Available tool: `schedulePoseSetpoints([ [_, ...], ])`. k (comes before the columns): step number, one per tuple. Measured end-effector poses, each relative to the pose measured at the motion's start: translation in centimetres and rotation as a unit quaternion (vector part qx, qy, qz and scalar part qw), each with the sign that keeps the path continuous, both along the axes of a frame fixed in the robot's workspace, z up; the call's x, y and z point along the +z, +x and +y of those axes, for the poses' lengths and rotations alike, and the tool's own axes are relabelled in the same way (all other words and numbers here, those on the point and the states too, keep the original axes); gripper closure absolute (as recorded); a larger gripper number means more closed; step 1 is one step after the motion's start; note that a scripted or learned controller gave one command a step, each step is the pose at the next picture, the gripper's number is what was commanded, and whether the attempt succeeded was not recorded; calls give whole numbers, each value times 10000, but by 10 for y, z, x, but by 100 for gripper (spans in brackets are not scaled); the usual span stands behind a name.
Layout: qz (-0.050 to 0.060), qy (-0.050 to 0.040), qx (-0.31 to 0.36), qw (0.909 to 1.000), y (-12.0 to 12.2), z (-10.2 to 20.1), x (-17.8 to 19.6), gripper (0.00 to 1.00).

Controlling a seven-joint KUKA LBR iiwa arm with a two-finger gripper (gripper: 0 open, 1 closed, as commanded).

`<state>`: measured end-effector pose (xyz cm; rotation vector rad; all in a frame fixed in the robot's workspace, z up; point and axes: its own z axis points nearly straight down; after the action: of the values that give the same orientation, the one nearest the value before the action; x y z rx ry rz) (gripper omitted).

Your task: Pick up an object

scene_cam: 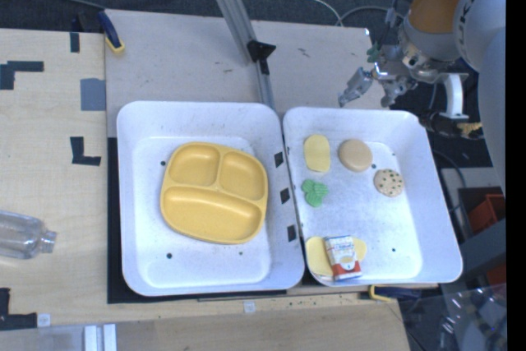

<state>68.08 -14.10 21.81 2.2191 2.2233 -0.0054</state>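
Where carton (343, 256) lies, long axis bin-lengthwise.

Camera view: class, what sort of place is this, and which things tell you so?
Probably a robotics lab test bench: a grey arm with its hand above two white bins, toy food such as a cookie, and a yellow divided tray.

No readable text for you here. Small carton (343, 256) in right bin (427, 201) carries red-and-white printing, too small and blurred to make out. No numbers, brands or signs legible elsewhere.
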Motion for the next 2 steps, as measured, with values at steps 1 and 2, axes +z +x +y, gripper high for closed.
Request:
schedulePoseSetpoints([
  [1, 0, -1, 0, 10000, 0, 0, 0, 0],
  [2, 5, 0, -18, 10000, -31, -23, -8, 0],
])
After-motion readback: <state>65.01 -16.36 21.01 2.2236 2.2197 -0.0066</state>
